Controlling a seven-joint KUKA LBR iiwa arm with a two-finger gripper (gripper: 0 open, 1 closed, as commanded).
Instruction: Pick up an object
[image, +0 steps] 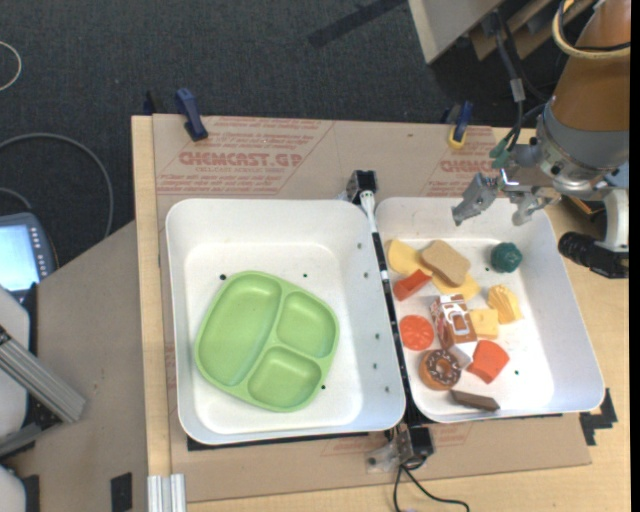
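Lying flat in the right bin (575, 345), the toy foods make a loose cluster toward that bin's left and middle, and any of them could serve as the object to pick. A slice of bread (444, 262) rests with its long axis running from upper left to lower right, overlapping a yellow round piece (402, 256) just beside it. Below these sits a small red wedge (410, 285), an orange-red disc (416, 332), and a red and white carton (455, 320) whose long side runs roughly up and down the view. A chocolate doughnut (439, 369) touches the carton's lower end. An orange-red block (488, 361) lies to the doughnut's right, with a yellow cube (484, 322) above it and a ridged yellow piece (504, 302) tilted beside that. A brown bar (473, 401) lies near the bin's lower rim, its length almost level. A dark green ball (506, 258) sits apart, toward the upper right.

Beside it, the left bin (190, 240) holds a green divided plate (267, 341) with three compartments, turned at a slant, nothing lying in them.

Above the right bin's far rim hangs the gripper (498, 203), its two fingers spread well apart with bare bin showing between them. Nothing is between the fingers, and they touch none of the foods; the green ball is nearest, below and a little right.
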